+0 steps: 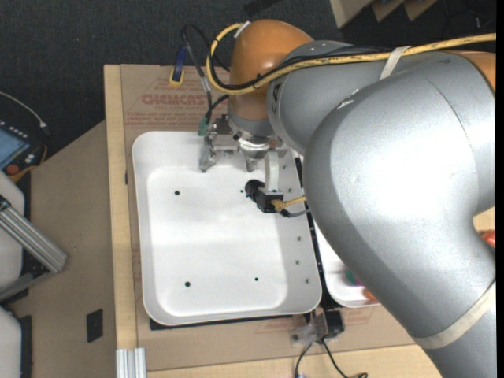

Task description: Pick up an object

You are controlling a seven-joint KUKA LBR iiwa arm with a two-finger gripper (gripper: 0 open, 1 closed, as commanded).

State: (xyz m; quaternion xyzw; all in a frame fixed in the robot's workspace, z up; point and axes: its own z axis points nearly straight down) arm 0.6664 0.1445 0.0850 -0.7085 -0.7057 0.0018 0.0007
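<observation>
1. My end effector (pixel 230 157) sits low over the far edge of the left bin (pixel 157 290). I see metal finger-like parts near the bin's back wall, but I cannot tell from this slant whether it is released or clenched, and I see nothing between them.
2. Just right of it, a small dark part with a yellowish bit (pixel 268 198) lies at the bin's right side. I cannot tell whether that is an object or arm hardware.
3. The left bin's floor otherwise shows bare white with a few dark dots.
4. The arm (pixel 394 179) covers most of the right bin (pixel 340 288). A reddish-green scrap (pixel 358 287) peeks out at its near edge, the likeliest object, I judge.
5. To do this well, I would confirm a real target first, then centre over it, descend squarely, and lift only once it shows between the fingers.
6. The cardboard-topped worktop (pixel 118 211) gives margin around the bins.
</observation>
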